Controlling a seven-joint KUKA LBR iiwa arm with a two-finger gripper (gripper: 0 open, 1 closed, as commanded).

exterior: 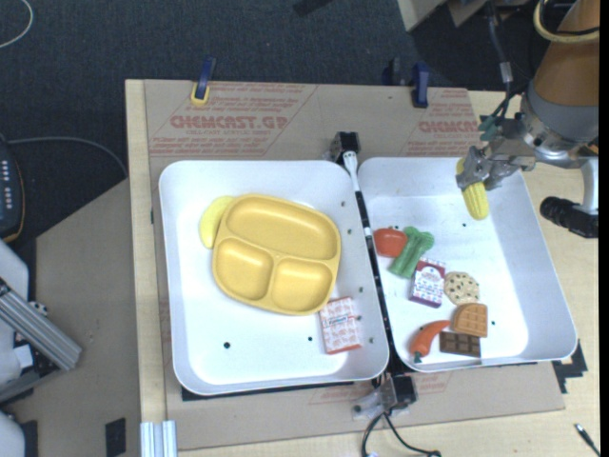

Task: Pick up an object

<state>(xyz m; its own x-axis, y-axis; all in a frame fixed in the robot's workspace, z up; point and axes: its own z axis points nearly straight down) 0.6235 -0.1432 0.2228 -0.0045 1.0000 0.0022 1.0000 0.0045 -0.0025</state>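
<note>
Counter: brown printed board, two blue clamps at its far edge. Black cables at the near edge. Dark carpet behind.

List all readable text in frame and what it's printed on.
"CHEMCAST G.P": red print on the brown board behind the left bin.
A second red print on the same board behind the right bin: cut off, unreadable.
Small packet in the left bin: print too small to read.
Purple packet in the right bin: label blurred.
</note>
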